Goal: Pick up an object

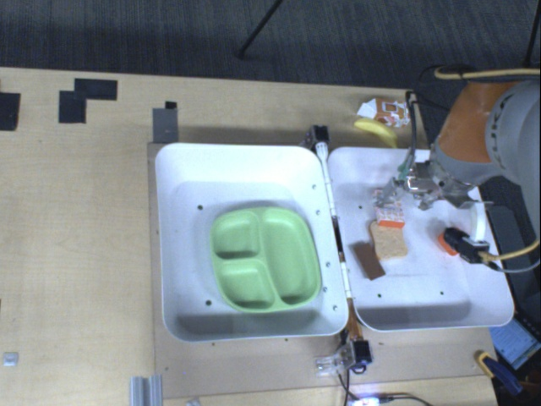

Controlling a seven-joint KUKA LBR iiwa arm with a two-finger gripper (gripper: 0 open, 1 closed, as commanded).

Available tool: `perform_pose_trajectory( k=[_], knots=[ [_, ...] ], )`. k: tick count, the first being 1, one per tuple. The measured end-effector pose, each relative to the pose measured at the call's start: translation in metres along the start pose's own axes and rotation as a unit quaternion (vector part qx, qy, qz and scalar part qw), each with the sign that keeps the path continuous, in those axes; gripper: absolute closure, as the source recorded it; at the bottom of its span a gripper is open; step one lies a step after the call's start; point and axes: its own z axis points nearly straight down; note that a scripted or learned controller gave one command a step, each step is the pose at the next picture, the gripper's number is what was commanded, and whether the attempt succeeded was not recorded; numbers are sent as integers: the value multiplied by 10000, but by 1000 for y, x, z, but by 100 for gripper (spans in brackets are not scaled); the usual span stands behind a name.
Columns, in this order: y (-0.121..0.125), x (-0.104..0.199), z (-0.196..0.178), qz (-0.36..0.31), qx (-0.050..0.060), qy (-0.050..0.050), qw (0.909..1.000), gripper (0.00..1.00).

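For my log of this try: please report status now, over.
Pincer over right bin, by far end of tan block. No hold confirmed. Brown piece close beside it.

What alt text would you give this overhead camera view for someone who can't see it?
A grey robot arm reaches in from the right, its gripper low over the right white bin, near a tan block with an orange end; a brown piece lies beside that. The left bin holds a green divided plate.

Two white bins [182, 184] [423, 303], one green tray [264, 256], one tan block [390, 241], one brown bar [368, 260].
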Motion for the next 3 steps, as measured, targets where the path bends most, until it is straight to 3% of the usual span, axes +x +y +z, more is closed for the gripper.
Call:
perform_pose_trajectory(
  k=[1,2,3],
  knots=[
    [-68,24,-2,20,-35,-5,10000,0],
    [-65,26,-14,6,-64,11,10000,100],
    [-65,26,-14,5,-55,13,10000,0]
  ],
)
